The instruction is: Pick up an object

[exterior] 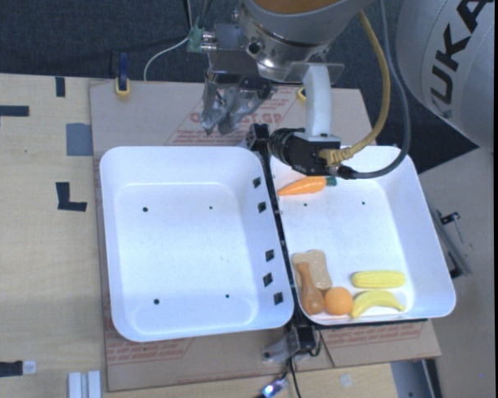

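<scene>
While the gripper (222,110) hangs beyond the bins' far rim | grip state: cannot tell | nearest target: carrot (302,186), lower right, long axis left-right.

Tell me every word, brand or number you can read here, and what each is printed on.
"KU", cut off by the picture's edge: large dark letters on the grey arm.
Red print on the cardboard sheet under the bins: too blurred to read.

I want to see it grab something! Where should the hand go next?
Probably toward the right bin and down. The hand hangs beyond the bins' far edge, while the carrot, corn and banana all lie in that bin.
</scene>
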`<state>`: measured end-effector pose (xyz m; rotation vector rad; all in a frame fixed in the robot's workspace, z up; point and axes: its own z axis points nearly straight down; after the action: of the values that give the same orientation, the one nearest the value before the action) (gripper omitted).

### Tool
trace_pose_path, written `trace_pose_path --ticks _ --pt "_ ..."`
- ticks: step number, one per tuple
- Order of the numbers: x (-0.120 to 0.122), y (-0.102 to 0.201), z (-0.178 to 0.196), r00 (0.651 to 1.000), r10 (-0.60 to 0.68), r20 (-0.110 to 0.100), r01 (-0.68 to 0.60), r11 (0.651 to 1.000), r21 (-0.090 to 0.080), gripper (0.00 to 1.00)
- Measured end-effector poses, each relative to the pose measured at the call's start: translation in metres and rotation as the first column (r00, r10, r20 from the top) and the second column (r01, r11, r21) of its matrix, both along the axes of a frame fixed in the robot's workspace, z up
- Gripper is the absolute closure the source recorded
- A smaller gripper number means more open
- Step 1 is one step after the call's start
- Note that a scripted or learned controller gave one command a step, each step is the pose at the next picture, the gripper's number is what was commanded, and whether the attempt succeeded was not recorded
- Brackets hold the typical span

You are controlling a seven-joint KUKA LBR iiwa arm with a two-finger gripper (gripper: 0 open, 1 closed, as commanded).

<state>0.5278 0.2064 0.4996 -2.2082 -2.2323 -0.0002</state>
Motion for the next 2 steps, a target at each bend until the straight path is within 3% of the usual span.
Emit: trace_pose_path --ticks 1,2 --pt "-0.026 0.028 -0.079 1.000 -0.007 -0.006 0.007 1.000 -0.004 1.00" --pt "-0.025 0.027 -0.066 1.000 -0.007 -0.002 0.007 1.000 -0.003 1.00"
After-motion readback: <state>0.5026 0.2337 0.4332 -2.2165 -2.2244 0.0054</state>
